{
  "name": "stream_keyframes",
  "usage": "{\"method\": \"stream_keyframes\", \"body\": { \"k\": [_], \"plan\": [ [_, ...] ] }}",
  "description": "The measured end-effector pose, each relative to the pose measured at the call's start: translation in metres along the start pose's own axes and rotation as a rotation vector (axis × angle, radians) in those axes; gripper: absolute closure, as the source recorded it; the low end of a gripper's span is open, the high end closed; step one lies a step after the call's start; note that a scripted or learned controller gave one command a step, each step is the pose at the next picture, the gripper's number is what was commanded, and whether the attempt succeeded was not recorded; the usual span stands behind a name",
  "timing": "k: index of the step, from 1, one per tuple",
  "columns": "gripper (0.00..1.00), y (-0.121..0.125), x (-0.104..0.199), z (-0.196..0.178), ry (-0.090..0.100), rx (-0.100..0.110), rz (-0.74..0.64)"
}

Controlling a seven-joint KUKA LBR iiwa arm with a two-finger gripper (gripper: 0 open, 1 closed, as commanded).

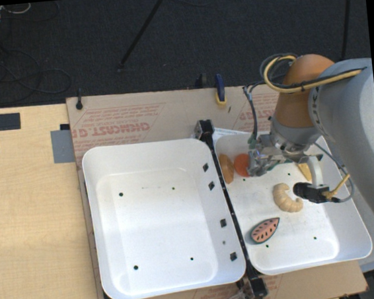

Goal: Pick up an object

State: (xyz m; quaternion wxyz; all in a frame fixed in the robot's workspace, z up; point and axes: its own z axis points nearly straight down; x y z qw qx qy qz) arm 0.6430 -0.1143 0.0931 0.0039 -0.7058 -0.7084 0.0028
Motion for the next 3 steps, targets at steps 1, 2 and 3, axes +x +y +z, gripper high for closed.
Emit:
{"method": "stream_keyframes", "body": {
  "k": [1,2,3],
  "plan": [
    [1.0,-0.03,-0.008,0.007,-0.001,-0.007,0.005],
    [1.0,-0.039,0.032,0.007,-0.001,-0.005,0.002],
    [1.0,-0.017,0.018,0.007,0.0,-0.005,0.001]
  ]
}}
